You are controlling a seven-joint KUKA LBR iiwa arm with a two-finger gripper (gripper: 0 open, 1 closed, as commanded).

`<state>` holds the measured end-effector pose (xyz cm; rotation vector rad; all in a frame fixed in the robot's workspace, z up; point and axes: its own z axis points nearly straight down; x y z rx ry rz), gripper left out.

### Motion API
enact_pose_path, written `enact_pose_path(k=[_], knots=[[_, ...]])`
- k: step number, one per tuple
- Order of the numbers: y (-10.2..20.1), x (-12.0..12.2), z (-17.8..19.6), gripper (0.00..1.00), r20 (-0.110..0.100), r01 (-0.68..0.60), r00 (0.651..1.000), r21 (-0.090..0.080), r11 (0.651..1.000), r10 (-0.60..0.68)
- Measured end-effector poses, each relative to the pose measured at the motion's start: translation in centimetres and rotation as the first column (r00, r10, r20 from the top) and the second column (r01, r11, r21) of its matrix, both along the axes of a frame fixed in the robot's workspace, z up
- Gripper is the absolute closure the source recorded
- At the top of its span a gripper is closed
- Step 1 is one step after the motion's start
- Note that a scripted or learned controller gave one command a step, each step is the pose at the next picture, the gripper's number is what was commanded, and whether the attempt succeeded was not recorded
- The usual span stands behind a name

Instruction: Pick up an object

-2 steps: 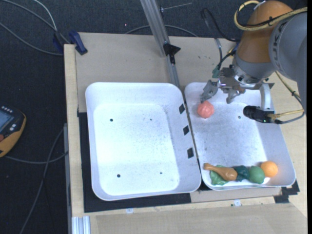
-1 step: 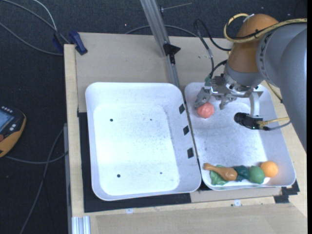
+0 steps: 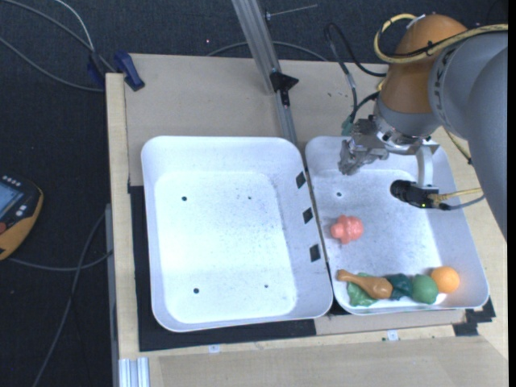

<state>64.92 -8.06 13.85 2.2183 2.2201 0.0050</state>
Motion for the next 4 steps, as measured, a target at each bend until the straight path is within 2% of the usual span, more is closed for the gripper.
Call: enact_pose_path(k=[1, 3, 4], knots=[[-0.1, -0.2, 6.3, 1.0, 0.001, 0.001, 1.0, 0.0, 1.0, -0.001], [-0.2, 0.4, 13.8, 1.0, -0.001, 0.001, 1.0, 0.0, 1.0, -0.001], [4.1, -2.4, 13.9, 1.0, -0.003, -0.002, 1.0, 0.001, 1.0, 0.002]])
